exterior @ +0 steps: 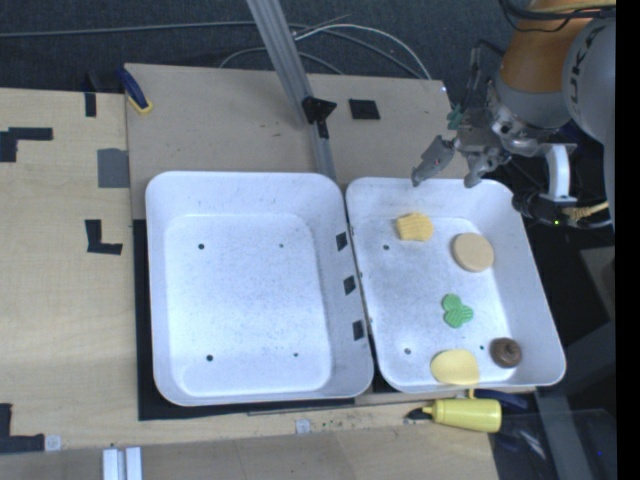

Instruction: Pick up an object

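Note:
The right bin holds several small objects: a yellow ridged piece, a tan round disc, a green leafy piece, a yellow oval piece and a brown ring-shaped piece. My gripper hangs over the bin's far rim, above and behind the yellow ridged piece. Its two fingers stand spread apart with nothing between them.
The left bin sits beside the right one. A slanted metal bar crosses behind the bins. A yellow bottle-shaped object lies on the bench below the right bin's front edge. Cables run at the back.

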Controlling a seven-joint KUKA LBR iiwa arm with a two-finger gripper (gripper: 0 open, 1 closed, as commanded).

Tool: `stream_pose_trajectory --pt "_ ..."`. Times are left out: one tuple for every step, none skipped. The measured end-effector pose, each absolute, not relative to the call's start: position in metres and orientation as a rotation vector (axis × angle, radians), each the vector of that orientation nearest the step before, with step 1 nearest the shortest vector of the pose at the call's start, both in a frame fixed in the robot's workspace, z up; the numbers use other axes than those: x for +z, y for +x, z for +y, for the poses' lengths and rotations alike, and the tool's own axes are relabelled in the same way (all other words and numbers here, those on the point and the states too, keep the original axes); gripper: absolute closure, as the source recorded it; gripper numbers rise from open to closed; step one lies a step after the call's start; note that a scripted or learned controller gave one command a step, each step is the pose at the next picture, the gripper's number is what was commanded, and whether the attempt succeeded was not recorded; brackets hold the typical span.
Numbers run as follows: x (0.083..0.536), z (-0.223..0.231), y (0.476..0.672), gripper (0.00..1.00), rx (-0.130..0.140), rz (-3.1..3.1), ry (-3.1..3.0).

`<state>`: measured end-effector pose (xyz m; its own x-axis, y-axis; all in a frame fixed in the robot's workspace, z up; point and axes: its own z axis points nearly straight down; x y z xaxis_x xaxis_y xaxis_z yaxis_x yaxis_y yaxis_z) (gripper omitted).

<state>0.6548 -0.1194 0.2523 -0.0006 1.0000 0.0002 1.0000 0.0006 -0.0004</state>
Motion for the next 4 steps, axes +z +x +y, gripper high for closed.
stream_pose_trajectory --pt "0.203 -0.138 0.553 0.0 0.002 -2.22 -2.222" --pt "0.09 -0.171 0.512 0.0 0.0 -2.222 -2.224" --pt "0.102 -0.17 0.513 1.0 -0.004 -2.226 -2.225" --pt "0.091 -0.109 0.508 1.0 -0.005 -2.227 -2.22"
